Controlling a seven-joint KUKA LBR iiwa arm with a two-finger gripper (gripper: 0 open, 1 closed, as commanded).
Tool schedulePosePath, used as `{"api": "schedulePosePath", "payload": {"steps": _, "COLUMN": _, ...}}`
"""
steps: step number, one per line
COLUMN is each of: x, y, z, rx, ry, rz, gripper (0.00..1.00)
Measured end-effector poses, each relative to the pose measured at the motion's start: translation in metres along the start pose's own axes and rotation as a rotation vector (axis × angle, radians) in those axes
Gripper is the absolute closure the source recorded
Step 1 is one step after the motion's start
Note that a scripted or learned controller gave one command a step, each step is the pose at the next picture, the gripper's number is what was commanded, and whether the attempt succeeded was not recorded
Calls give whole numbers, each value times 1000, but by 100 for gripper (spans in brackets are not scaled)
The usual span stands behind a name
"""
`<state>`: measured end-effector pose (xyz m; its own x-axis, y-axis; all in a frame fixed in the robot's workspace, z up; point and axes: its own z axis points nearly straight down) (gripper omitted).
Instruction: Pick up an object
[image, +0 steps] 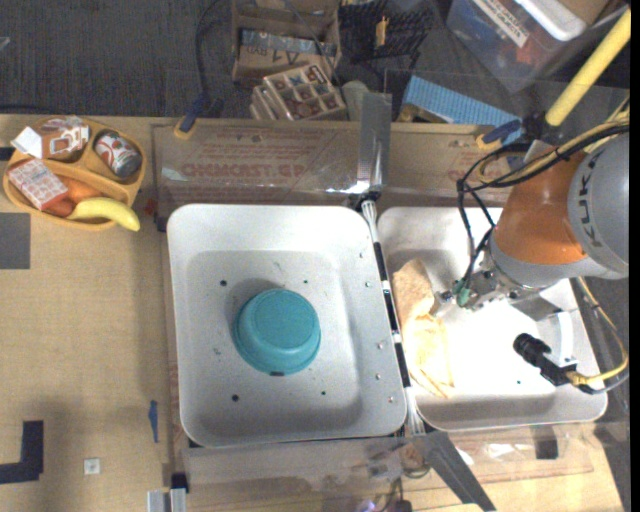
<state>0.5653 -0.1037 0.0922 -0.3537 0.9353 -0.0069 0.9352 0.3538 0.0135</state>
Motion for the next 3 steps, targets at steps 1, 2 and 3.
{"api": "schedulePosePath", "payload": {"steps": 1, "x": 0, "y": 0, "z": 0, "rx": 0, "ry": 0, "rz": 0, "gripper": 0}}
{"api": "schedulePosePath", "payload": {"steps": 2, "x": -27, "y": 79, "z": 1, "rx": -1, "ry": -2, "rz": -40, "gripper": 0}}
{"api": "schedulePosePath", "payload": {"steps": 3, "x": -28, "y": 81, "z": -11, "rx": -7, "ry": -2, "rz": -38, "gripper": 100}}
